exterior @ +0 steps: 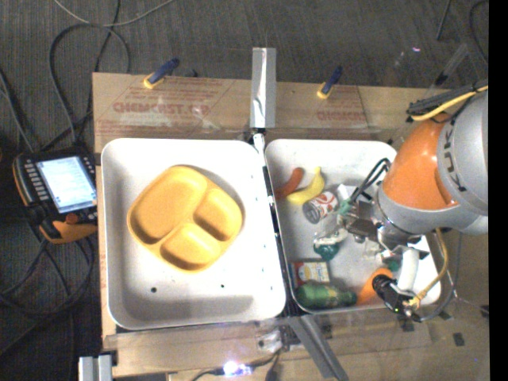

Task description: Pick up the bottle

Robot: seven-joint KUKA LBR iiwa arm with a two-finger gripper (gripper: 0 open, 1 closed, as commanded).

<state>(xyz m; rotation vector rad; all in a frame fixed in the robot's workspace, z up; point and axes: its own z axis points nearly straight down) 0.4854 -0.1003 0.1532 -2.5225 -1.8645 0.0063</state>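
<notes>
Green bottle point(325, 296): lower edge of right bin point(333, 151), lying flat, beside small carton point(313, 272). Above: can point(321, 207), banana point(309, 189). Left bin point(111, 228): 1 yellow tray point(186, 217). Gripper point(349, 228): mid-right, arm point(432, 173) covers it, opening indeterminable.

bottle point(326, 296) | hemmed: box point(313, 272) above, bin wall point(317, 311) below
</notes>
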